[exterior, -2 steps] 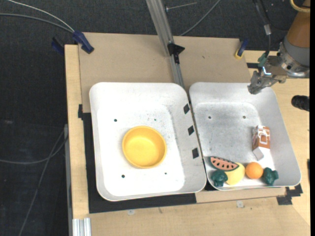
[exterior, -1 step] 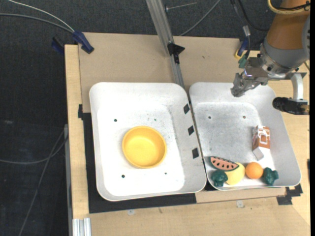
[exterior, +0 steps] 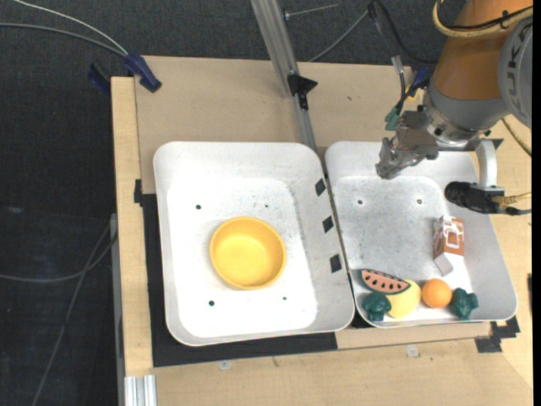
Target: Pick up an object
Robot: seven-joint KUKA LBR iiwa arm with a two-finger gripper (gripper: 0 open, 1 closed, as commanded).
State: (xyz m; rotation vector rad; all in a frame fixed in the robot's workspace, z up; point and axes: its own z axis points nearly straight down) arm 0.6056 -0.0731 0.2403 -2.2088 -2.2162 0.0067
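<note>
While the claw (exterior: 394,164) is hung over the right bin (exterior: 385,218), its grip cannot be told; toys (exterior: 414,293) are clustered well apart, and a yellow bowl (exterior: 247,251) is kept in the left bin (exterior: 186,227).

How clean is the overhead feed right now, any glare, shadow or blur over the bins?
Camera view: light is even and soft; the left bin is bright near its rim but not blown out. The yellow bowl is sharp. The gripper is slightly soft and casts faint shadow on the right bin. The toys at its near edge are small but readable.
</note>
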